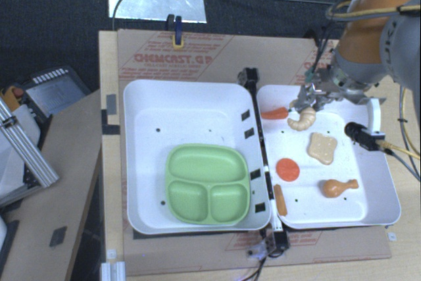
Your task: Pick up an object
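The gripper [308, 101] is down at the far end of the right bin [381, 207], right over the croissant [302, 119] — touching it or just above, hard to call. Whether the pincer is apart or clamped, I cannot tell from this angle. Nothing is lifted yet, so the pick looks barely begun; the grasp and raise are left. Count in that bin: one croissant, one carrot [274, 113] just left of it, one toast slice [322, 148], one red disc [287, 170], one drumstick [339, 187], one sausage [280, 199] by the near-left wall. The left bin [141, 141] holds one green divided tray [206, 183].
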`<state>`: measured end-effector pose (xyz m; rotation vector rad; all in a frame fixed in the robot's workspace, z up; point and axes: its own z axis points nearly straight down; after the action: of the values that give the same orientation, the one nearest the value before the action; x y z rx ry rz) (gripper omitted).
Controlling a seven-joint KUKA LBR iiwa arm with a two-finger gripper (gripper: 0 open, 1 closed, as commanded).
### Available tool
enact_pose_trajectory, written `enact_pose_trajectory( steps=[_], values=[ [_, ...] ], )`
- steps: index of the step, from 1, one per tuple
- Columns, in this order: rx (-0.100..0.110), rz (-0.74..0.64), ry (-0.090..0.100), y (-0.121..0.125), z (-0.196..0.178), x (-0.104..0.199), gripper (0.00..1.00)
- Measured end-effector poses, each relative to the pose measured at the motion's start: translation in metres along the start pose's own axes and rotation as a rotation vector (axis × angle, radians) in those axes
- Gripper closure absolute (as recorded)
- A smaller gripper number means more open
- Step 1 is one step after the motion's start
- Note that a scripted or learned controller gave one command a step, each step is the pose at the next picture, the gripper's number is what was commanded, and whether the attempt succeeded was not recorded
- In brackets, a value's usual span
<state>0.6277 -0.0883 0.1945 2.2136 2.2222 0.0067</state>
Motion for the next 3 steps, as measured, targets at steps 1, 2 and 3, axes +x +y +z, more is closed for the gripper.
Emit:
enact_pose_trajectory(
  steps=[1,2,3],
  values=[
    [0.003,0.0,0.0,0.001,-0.025,0.0,1.0],
    [0.004,-0.005,0.002,-0.002,-0.037,0.053,1.0],
    [0.004,-0.006,0.002,-0.006,-0.045,0.11,1.0]
  ],
)
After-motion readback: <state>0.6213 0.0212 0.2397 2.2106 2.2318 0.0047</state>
